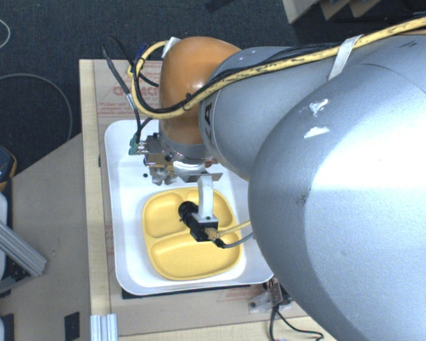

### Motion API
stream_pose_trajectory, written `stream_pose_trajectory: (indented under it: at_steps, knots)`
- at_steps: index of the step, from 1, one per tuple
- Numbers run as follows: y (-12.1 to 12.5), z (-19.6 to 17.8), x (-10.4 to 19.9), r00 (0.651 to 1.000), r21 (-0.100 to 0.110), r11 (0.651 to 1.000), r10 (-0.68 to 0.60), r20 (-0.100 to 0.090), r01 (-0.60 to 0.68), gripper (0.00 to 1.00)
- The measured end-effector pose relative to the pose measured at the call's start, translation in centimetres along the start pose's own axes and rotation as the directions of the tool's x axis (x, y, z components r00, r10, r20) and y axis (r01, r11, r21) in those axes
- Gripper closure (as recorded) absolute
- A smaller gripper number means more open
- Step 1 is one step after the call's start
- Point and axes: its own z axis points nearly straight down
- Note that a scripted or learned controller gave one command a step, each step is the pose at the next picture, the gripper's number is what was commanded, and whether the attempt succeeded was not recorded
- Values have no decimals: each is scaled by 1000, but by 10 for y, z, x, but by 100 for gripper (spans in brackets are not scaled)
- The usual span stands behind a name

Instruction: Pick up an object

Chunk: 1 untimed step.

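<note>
A yellow divided dish (192, 258) lies in the white bin (119, 190), towards the bin's near end. It is a smooth, glossy, rounded-square piece that looks like plastic, and a raised ridge runs across it and parts it into shallow hollows. The bin is shallow too, with matte white walls and softly rounded corners. It sits on a pale wooden bench (92, 119) with faint red print near the far edge.

The gripper (161, 170) hangs over the far edge of the dish, just above the bin floor. It is a small metallic cluster tucked under the wrist. Whether it is open or closed cannot be told (the wrist hides it from above), and nothing can be seen in its grasp.

The arm (341, 162), a broad cylinder of smooth grey, covers the whole right side and hides the bench there. Its domed orange band (192, 69) shines above the wrist. Dark carpet (50, 27) lies beyond the bench, and a ribbed aluminium rail (14, 246) lies at the left.
</note>
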Motion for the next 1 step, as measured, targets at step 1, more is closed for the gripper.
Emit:
stream_pose_trajectory:
  at_steps: [1]
  knots:
    - [22,-159,-60,1000,-4,1000,11,2,-11,100]
